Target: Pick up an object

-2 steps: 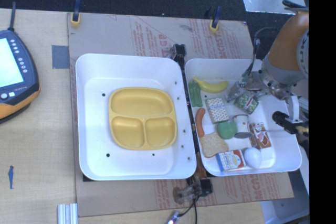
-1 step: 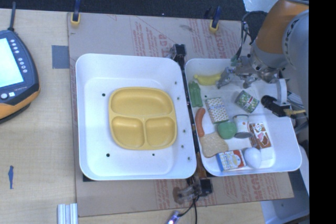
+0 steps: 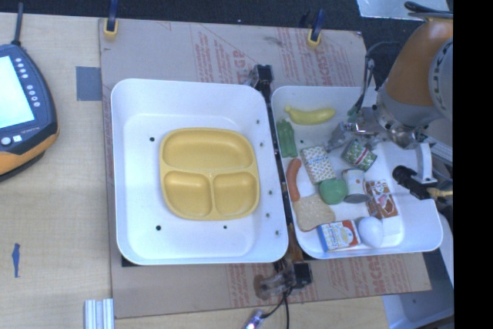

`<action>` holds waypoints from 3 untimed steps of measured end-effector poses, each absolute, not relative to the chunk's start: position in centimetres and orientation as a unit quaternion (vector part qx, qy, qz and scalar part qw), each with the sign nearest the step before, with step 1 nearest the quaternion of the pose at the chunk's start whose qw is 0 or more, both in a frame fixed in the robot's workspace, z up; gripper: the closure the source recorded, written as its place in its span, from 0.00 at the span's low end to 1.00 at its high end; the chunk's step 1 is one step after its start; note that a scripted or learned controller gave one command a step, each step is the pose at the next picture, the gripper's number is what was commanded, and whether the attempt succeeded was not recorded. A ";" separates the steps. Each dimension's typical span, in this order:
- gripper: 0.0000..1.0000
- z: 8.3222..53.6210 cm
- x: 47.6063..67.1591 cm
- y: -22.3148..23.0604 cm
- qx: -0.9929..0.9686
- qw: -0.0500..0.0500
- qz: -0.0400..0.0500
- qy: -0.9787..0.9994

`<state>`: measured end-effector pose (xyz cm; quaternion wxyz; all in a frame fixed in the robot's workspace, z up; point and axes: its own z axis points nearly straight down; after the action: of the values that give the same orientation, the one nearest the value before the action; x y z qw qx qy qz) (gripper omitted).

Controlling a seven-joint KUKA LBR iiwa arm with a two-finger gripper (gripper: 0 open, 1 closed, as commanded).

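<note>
The claw (image 3: pixel 360 136) is hovering low over the right bin (image 3: pixel 420 239), and a small green-and-white packet (image 3: pixel 359 156) is sitting just beneath it; whether its tips are spread or closed cannot be told from this angle. That packet is probably the target, since it is lying directly under the claw. Just beyond it, a green round toy (image 3: pixel 333 190), a patterned card (image 3: pixel 317 163) and a toast slice (image 3: pixel 313 213) are crowding together, likely tipped in loosely as picking stock. A banana (image 3: pixel 311 115) is lying a little farther off. Well away on the far side, the left bin (image 3: pixel 135 189) is holding a yellow divided plate (image 3: pixel 209 172), perhaps as a drop-off spot on the surface (image 3: pixel 62 227).
</note>
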<state>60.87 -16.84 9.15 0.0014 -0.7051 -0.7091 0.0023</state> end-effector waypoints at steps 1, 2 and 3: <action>0.00 9.2 58.0 -19.8 -0.705 0.001 0.002 -0.709; 0.00 9.2 60.8 -18.4 -0.705 0.001 0.002 -0.709; 0.00 9.2 63.6 -17.5 -0.706 0.001 0.001 -0.708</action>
<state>63.64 -17.55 9.21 0.0008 -0.7057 -0.7085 0.0008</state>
